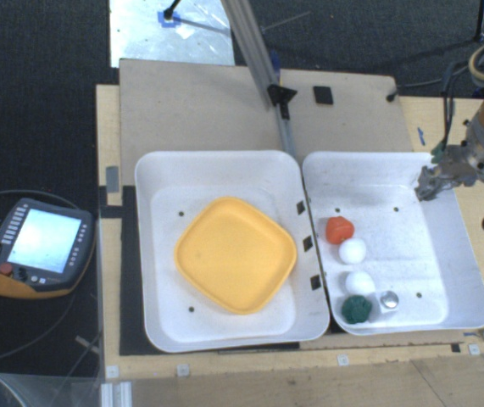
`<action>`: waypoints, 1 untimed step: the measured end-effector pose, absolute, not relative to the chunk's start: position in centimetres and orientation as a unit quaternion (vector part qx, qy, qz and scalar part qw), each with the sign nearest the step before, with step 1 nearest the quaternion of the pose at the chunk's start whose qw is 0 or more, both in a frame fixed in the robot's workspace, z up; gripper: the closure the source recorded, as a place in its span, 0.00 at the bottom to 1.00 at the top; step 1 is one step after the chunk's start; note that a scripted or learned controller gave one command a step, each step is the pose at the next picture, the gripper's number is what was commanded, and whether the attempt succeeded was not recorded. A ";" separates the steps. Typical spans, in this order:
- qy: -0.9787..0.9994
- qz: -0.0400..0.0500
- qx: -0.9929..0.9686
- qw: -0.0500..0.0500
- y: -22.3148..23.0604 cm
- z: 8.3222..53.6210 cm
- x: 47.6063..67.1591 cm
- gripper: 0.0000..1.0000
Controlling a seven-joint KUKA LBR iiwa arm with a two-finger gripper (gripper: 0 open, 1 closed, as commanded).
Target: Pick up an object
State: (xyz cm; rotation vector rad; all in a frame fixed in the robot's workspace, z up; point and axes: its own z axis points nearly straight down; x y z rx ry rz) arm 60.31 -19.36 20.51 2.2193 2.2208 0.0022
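End effector [429,183] at right bin's [445,227] 2 o'clock rim, finger state can't tell. Approach step; next: travel toward 7 o'clock, orange ball [339,230].

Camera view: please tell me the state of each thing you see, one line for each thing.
Yellow plate: lying flat in the left bin.
Orange ball: resting in the right bin, near its left wall.
Two white balls: resting in a column below the orange ball.
Green ball: resting in the bin's lower left corner.
Small metal object: resting right of the green ball.
Gripper: over the right bin's upper right edge, holding nothing visible.
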 end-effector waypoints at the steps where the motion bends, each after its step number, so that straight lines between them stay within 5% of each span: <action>1: 0.709 0.001 0.706 0.000 -14.8 21.5 60.6 1.00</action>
